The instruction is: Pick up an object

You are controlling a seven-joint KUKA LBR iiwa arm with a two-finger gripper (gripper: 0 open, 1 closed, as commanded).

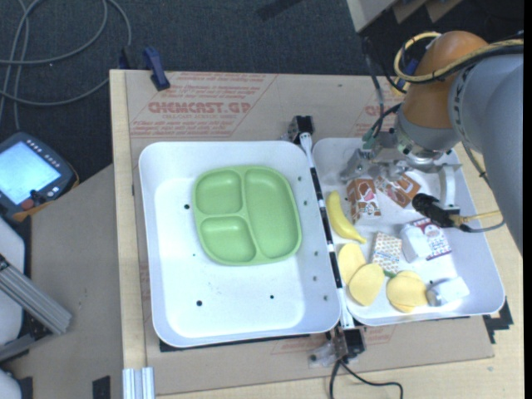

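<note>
The right bin (478, 260) holds several small items. A yellow banana (340, 218) lies by its left wall, and two brown-and-white snack packets (363, 199) (402, 189) lie at its middle. Toward the front are a patterned little box (386, 248), a white carton with red print (427, 239), two yellow lemon-like fruits (366, 283) (406, 292) and a small white piece (449, 290). My gripper (389, 166) hangs low over the far part of this bin, right above the snack packets, under the orange band (440, 73). The view does not show anything held in it.
The left bin (166, 289) carries a green divided plate (248, 214). A black clamp (301, 126) sits at the far end of the wall between the bins. The arm's grey bulk covers the right bin's far right corner. Cables trail off the bench's right side.
</note>
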